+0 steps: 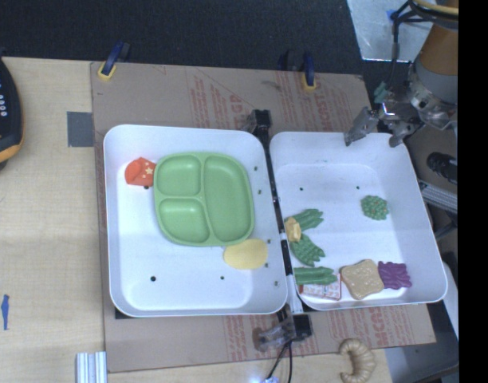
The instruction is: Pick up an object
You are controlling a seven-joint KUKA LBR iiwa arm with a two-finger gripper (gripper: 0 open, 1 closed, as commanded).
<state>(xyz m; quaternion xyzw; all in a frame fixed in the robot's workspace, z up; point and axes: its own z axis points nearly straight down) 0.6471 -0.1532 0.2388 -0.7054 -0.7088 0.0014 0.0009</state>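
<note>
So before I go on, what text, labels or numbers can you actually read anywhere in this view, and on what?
Nothing reads clearly.
Cardboard sheet: faint red printing around the bins, too blurred to read.
Handheld controller at the left edge: buttons and a screen, markings too small to read.
Small packet in the right bin's near corner: red and white print, unreadable.
Red toy in the left bin: a yellow star, no lettering.

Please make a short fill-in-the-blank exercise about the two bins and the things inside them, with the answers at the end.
1. The green divided plate lies in the ____ bin.
2. The purple toy grapes lie beside a toy slice of ____ in the right bin.
3. The gripper is above the far edge of the ____ bin.
4. The red toy sits next to the plate's ____ side.

Answers: left; bread; right; left
</note>
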